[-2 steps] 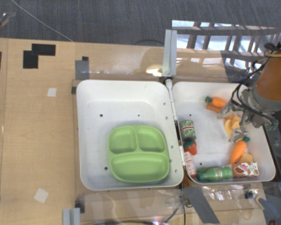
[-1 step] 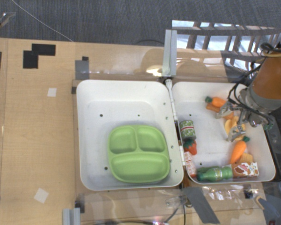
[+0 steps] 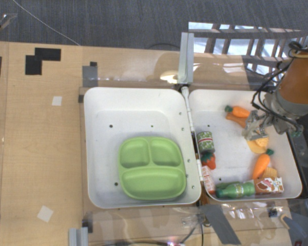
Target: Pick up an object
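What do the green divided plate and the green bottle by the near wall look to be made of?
Green divided plate: looks like moulded plastic, matte to satin, one even colour with soft rounded compartment ridges. Green bottle: probably glossy plastic, going by the bright highlight along its side; its label is too small to read. Both are judged by look alone.

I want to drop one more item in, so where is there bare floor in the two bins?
Left bin: bare along its far side and left edge, around the green tray. Right bin: a bare patch mid-floor, between the can, the far carrot and the green bottle. Its right side is crowded under the tool.
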### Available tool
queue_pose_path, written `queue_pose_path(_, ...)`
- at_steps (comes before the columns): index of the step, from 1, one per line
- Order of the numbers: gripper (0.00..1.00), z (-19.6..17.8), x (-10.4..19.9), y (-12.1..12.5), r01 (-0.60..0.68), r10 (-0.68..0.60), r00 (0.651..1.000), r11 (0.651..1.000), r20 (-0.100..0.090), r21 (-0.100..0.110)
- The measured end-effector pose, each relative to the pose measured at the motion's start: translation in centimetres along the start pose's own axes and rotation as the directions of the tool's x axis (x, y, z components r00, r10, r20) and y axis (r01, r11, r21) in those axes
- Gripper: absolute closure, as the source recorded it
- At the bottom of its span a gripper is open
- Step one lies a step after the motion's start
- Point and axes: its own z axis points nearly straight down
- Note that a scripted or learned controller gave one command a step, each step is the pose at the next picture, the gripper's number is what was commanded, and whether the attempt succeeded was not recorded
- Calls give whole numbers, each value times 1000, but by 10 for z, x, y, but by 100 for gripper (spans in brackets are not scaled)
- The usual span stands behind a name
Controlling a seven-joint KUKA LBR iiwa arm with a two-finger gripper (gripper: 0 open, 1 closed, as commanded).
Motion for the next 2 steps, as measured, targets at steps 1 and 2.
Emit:
queue_pose_path(1, 0, 0, 0, 0, 1, -1, 1000, 1000, -1, -1)
queue_pose_path(2, 0, 17, -12, 16, -41, 41, 999, 999, -15, -7)
